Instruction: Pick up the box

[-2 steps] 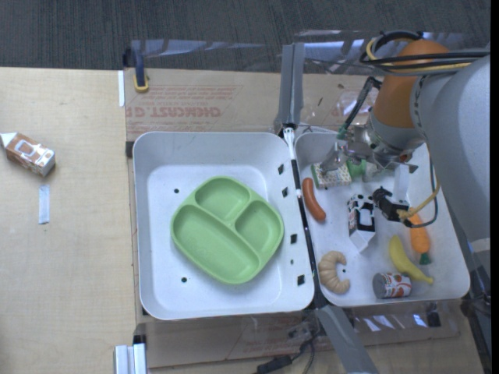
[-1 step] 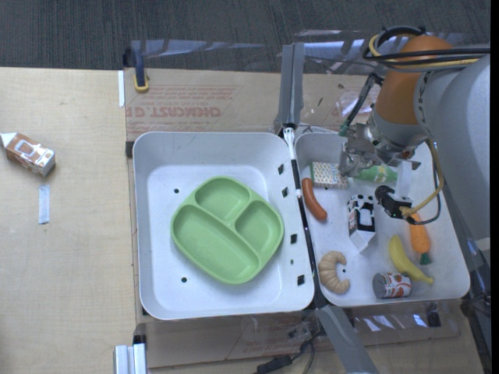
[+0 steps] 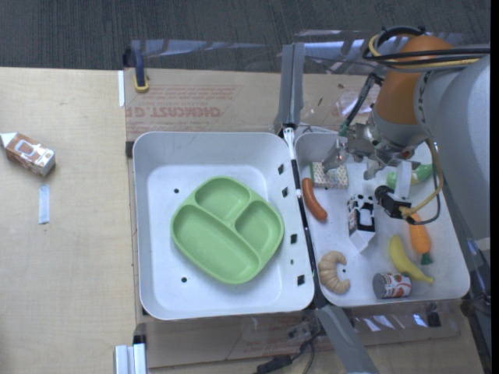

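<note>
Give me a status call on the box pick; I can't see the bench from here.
Gripper low over right bin's far end, nothing seen held. Box just beneath it, beside the hot dog. Carton and croissant lie nearer, apart.

Smooth matt green plastic plate point(image 3: 227, 231) in glossy white bin point(image 3: 156, 287)

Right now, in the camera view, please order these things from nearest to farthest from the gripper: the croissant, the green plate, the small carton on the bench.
From the gripper:
1. Croissant, right bin, near front edge.
2. Green plate, left bin, middle.
3. Small carton, on the bench, far left.
</note>
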`<state>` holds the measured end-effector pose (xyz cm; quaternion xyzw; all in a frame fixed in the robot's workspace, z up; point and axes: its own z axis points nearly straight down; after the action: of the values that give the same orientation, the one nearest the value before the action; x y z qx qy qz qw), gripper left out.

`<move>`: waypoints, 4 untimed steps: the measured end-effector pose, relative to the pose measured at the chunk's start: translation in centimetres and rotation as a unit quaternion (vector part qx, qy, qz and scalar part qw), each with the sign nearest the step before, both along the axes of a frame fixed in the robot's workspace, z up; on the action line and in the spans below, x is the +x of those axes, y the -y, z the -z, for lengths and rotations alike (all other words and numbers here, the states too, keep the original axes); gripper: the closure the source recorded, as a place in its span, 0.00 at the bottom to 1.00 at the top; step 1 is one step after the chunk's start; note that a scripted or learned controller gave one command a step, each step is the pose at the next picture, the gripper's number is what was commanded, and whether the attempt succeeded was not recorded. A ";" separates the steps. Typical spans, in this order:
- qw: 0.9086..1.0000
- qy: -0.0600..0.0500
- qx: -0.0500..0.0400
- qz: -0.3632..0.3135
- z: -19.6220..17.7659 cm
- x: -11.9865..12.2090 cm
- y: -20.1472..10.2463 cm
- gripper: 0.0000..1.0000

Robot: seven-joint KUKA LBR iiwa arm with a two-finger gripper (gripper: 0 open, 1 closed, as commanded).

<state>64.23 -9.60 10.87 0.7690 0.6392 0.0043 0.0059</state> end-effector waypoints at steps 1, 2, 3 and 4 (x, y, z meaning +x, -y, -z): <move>0.999 0.000 0.001 -0.052 1.0 -0.7 1.3 0.00; 0.998 -0.002 -0.001 -0.068 1.0 2.0 0.6 0.00; 0.998 -0.002 -0.001 -0.068 1.0 2.0 0.6 0.00; 0.998 -0.002 -0.001 -0.068 1.0 2.0 0.6 0.00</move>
<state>66.18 -10.20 9.85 0.7237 0.6901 0.0024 0.0049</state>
